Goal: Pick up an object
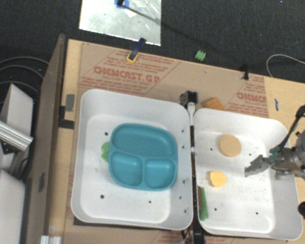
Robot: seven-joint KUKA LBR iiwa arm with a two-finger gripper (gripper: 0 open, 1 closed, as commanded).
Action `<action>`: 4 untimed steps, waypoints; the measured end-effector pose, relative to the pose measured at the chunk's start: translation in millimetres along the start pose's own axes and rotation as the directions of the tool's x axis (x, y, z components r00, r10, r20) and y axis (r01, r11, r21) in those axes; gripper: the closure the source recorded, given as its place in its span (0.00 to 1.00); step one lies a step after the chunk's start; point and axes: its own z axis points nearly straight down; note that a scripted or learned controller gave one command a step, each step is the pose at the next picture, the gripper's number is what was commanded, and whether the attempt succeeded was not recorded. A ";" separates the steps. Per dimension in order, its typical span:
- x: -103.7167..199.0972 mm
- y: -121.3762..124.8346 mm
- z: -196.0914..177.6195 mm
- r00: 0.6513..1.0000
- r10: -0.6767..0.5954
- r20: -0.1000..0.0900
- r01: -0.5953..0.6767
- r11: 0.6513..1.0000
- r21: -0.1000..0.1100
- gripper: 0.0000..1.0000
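Note:
In the right bin (274, 222) lie a round tan disc (230, 145), a small yellow piece (217, 179) and a long green item (203, 203) along the bin's left wall. My gripper (255, 167) hangs over the right bin's middle, reaching in from the right. It sits to the right of the tan disc and up-right of the yellow piece, apart from both. Nothing shows in its grasp. A teal divided plate (143, 156) lies in the left bin (85, 194), with a small green thing (104, 150) poking out at its left edge.
An orange block (214, 103) rests on the bench just behind the bins, by the black divider clip (189, 98). The cardboard bench top (148, 72) surrounds the bins. Cables and a metal bar (1, 127) lie off to the left.

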 end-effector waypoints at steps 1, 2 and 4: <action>41.6 39.7 139.5 1.000 -0.006 -0.003 0.006 1.000 0.006 0.00; -2.5 96.0 139.7 1.000 0.000 0.003 0.000 1.000 -0.006 0.00; 23.1 150.9 128.7 1.000 -0.004 0.001 0.004 1.000 -0.005 1.00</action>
